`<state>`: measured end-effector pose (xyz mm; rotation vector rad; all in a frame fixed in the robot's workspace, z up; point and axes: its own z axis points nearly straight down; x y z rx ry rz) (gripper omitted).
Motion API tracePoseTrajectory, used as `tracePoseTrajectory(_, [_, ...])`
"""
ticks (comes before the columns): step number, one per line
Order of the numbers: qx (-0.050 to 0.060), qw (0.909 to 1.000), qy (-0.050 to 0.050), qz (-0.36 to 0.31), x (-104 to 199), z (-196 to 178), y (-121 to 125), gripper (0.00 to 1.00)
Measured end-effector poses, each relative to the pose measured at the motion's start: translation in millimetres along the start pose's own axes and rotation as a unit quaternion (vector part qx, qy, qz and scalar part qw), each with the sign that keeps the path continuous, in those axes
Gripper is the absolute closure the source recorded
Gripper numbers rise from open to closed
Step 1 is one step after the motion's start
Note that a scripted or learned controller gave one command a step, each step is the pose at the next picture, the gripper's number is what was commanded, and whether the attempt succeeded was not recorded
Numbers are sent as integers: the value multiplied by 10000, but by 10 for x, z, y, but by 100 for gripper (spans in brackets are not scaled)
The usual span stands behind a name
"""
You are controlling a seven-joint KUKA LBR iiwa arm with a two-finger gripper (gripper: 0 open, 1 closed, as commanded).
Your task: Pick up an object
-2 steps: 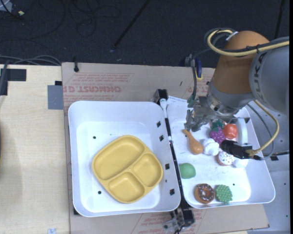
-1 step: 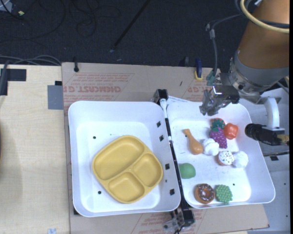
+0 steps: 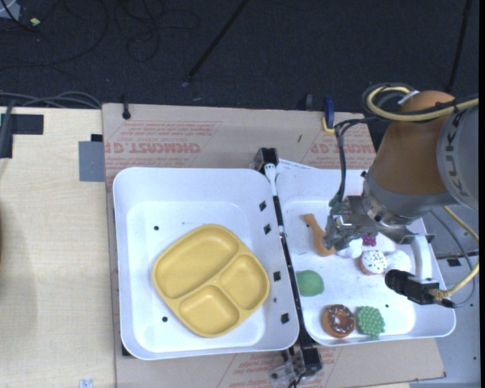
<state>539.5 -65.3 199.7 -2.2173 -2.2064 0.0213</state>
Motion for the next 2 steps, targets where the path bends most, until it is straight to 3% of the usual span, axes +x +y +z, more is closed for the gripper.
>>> tracePoseTrajectory(1, [-113, 9999, 5, -30, 100, -1295, -538, 100])
tracePoseTrajectory(2, [-143, 9999, 14, -70, 840, -2448, -687, 100])
